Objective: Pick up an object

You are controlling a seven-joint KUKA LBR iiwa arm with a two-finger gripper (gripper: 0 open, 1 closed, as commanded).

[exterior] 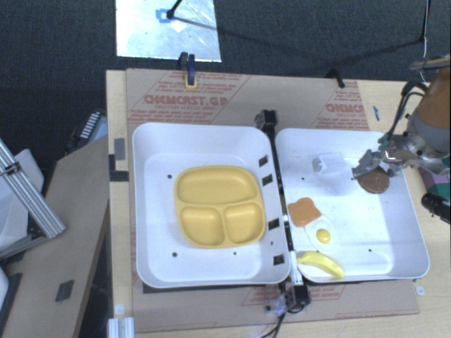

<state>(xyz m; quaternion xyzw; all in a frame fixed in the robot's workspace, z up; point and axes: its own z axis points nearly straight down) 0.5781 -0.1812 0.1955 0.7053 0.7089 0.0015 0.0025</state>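
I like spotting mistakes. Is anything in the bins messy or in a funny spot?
Nothing looks spilled or broken. The yellow tray sits flat in the left bin. The banana lies right against the right bin's near rim, almost at the edge. The egg and orange piece touch each other.

Two white bins: left bin (151,153) and right bin (402,238). One yellow divided tray (215,204) with three compartments, in the left bin. Right bin contents: one clear cup (325,164), one brown round item (375,182), one orange slice (304,210), one fried egg (322,234), one banana (320,263).
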